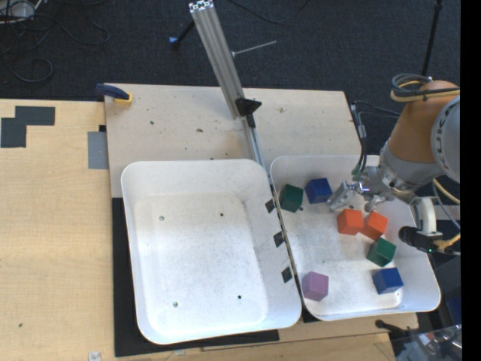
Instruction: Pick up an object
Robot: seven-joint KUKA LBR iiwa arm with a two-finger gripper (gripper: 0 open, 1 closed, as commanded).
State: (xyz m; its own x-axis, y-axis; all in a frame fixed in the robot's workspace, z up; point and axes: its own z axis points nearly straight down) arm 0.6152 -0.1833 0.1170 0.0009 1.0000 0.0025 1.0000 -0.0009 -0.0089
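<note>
**Count and bin contents, gripper over right bin**

Seven cubes are lying in the right bin (421, 301): two blue, two green, two orange, one purple; green cube (291, 198) and blue cube (318, 190) are sitting near the bin's far left corner; orange pair (350, 222) (375, 223) are touching mid-bin; second green (382, 251) and second blue (387, 280) are sitting toward the right edge; purple cube (315, 285) is resting at the near left edge. Left bin (143, 194) is showing only dark specks. Gripper (347, 195) is hovering just beyond the orange pair; finger state cannot be told.

No readable text, label, brand, number or sign is found on the bins (197, 173), blocks (350, 222) or bench (180, 119).
</note>
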